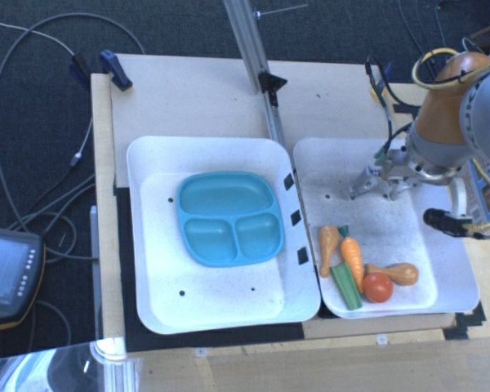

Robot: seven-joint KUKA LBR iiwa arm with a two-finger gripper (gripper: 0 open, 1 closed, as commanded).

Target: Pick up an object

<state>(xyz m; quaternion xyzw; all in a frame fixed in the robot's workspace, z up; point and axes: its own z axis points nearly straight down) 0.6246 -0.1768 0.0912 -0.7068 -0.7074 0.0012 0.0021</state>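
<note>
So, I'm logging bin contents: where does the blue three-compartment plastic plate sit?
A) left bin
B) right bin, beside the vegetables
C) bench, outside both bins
A: the blue three-compartment plastic plate lies flat in the left white bin, apart from the toy vegetables in the right bin.

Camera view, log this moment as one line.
gripper: over right bin, holding nothing | toy vegetables: near corner, untouched | blue tray: left bin

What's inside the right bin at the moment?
In the right bin, near its front edge: two carrots, a green vegetable, a tomato and a tan squash. The gripper hangs over the bin's back part, hiding whatever lies under it.
</note>
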